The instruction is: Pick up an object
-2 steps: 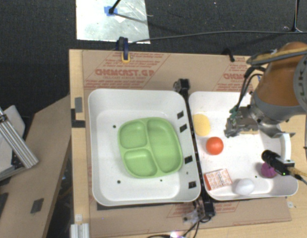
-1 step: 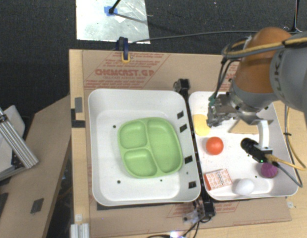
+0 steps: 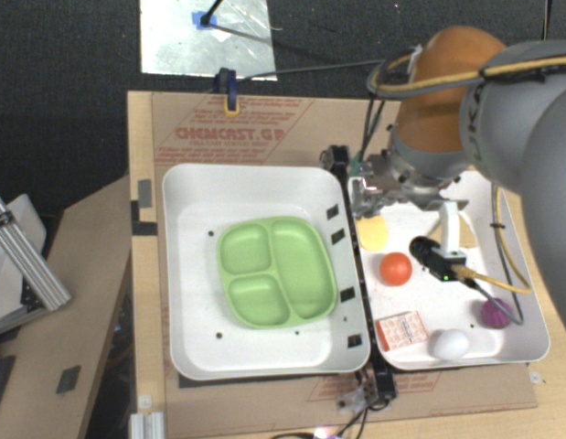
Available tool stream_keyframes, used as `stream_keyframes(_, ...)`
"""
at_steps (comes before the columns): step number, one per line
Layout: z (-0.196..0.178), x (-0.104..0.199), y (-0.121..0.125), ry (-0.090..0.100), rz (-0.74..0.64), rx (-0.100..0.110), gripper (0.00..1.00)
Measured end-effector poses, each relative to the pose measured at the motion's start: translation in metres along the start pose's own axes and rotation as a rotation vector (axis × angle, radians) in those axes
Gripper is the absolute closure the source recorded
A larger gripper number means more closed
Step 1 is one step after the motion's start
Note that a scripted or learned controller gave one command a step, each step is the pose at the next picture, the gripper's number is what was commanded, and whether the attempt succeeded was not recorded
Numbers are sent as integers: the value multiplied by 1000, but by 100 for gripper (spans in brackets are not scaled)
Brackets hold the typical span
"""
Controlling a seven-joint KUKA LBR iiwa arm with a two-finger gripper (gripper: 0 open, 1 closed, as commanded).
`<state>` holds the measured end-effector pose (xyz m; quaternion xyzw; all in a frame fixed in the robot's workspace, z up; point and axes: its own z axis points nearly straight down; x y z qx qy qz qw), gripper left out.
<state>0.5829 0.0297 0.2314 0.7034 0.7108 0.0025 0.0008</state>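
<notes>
**Arm poised over crowded bin**

The hand (image 3: 360, 190) hangs at 11 o'clock in the right bin (image 3: 531, 340), just beyond a yellow piece (image 3: 372, 233); whether it is released or clenched cannot be told. An orange ball (image 3: 395, 268) sits at 9 o'clock, a packet (image 3: 401, 329) at 7, a white ball (image 3: 450, 344) at 6. The yellow piece looks the likeliest pick: best to centre over it, keep off the bin wall, and descend straight.

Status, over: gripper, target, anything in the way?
Gripper at far left corner of right bin, no grasp visible. Yellow object nearest, just in front. Orange ball close beside it.
</notes>
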Motion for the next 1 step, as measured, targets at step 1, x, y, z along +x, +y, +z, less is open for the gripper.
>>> stream_keyframes(1, 9, 48, 11, 0, 1, 3, 100)
